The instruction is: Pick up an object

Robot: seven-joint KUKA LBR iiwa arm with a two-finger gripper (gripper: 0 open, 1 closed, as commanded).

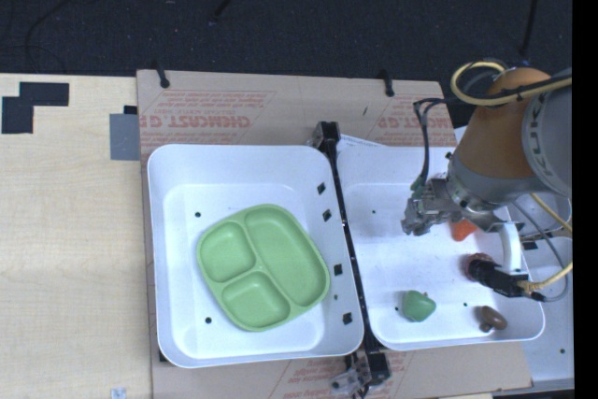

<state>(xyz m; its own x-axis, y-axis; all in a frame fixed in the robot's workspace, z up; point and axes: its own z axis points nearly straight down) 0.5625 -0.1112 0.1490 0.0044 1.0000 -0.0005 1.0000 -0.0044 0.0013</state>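
My gripper (419, 218) hangs over the upper middle of the right bin (383, 201), under the grey and orange arm. A small green object (418, 305) lies near that bin's front wall, below the gripper and apart from it. In the front right corner sits a small brown object (491, 320). An orange object (462, 230) peeks out just right of the gripper, partly hidden by the wrist. From above I see nothing held in the gripper.
The left bin (177, 201) holds a light green divided plate (262, 266) with three compartments. A black divider (342, 238) runs between the two bins. Cardboard lies under both bins.
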